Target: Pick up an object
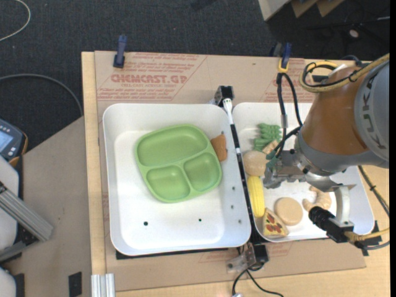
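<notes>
A brown board (154, 73) stamped "CHEMCAST" in red carries two white bins: the left bin (124, 221) holds a green divided tray (178, 163) with a tan block (219, 148) just beside it. Over the right bin (247, 113), the KUKA arm (343, 122) hangs its gripper (281, 172) near a beige lump (253, 163), with yellow corn (255, 195), a round bun (288, 211), a pizza slice (274, 224) and a green toy (267, 135) around it; whether its fingers are apart or together cannot be told.

A robotics lab; clamped test bench (185, 73), trailing cables (18, 17).
</notes>
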You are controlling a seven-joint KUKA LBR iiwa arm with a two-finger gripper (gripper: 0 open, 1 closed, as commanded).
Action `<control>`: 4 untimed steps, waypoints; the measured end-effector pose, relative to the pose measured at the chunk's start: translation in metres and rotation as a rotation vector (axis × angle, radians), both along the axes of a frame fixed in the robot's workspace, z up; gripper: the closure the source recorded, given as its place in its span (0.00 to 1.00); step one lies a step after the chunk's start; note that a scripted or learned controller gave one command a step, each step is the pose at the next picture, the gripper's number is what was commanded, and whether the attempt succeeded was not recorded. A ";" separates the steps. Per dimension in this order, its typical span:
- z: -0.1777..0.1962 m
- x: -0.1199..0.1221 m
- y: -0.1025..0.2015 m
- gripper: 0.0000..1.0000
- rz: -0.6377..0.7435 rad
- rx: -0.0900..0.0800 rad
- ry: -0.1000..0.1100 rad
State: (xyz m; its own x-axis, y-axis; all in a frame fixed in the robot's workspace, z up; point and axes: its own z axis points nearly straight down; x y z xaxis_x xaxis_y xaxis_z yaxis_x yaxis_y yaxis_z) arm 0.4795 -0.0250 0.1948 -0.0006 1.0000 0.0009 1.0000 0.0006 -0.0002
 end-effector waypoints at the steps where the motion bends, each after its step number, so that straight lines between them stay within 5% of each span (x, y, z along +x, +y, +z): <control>1: 0.120 0.002 0.055 1.00 0.007 0.003 -0.014; 2: 0.149 0.000 0.129 1.00 0.009 0.003 -0.005; 4: 0.236 0.023 -0.136 1.00 -0.014 -0.010 -0.009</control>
